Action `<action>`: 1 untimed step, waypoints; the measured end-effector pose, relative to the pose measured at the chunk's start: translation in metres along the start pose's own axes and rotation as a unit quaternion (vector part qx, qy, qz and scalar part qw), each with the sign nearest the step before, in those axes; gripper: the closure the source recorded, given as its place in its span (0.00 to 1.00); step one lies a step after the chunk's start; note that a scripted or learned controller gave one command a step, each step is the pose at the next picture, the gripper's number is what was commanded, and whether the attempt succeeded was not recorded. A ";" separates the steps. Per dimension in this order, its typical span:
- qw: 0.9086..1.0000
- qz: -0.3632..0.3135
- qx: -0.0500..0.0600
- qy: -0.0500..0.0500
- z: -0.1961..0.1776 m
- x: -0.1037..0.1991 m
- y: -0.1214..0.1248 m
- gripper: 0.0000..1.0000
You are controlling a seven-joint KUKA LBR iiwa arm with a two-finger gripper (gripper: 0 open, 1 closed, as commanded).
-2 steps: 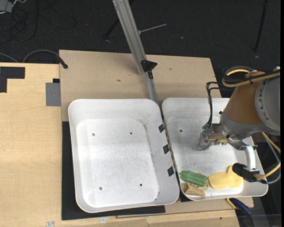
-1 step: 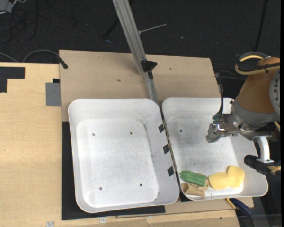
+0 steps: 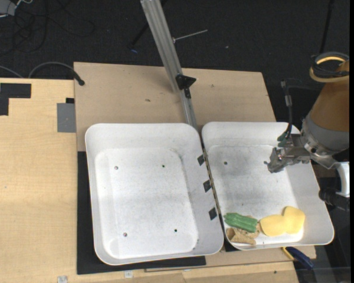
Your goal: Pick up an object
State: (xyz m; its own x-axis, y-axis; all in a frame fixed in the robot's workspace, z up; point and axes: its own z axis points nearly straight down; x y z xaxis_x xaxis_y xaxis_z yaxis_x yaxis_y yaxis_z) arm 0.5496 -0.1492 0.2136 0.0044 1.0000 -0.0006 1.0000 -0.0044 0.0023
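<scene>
Two shallow white bins sit side by side on the bench. The left bin (image 3: 100,158) has a bare white floor. The right bin (image 3: 248,140) holds three items gathered along its near edge: a green object (image 3: 242,221) at the near left corner, a small tan object (image 3: 243,236) just nearer than it and touching it, and a larger yellow object (image 3: 283,221) to their right, resting against the near wall. The arm (image 3: 330,108) enters from the right, its orange band above the wrist. The gripper (image 3: 275,160) hangs over the right bin's far right part, well apart from all three items. How far its fingers stand apart cannot be told; nothing is seen held. A grey metal rail (image 3: 165,49) runs from the far side down to the gap between the bins.
</scene>
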 end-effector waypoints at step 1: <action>1.000 -0.002 0.000 0.000 -0.041 -0.001 0.001 1.00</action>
State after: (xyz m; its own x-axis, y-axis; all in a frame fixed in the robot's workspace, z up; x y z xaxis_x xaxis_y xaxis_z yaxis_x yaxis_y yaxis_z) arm 0.5503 -0.1504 0.2547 -0.0004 1.0000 -0.0007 1.0000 0.0004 0.0025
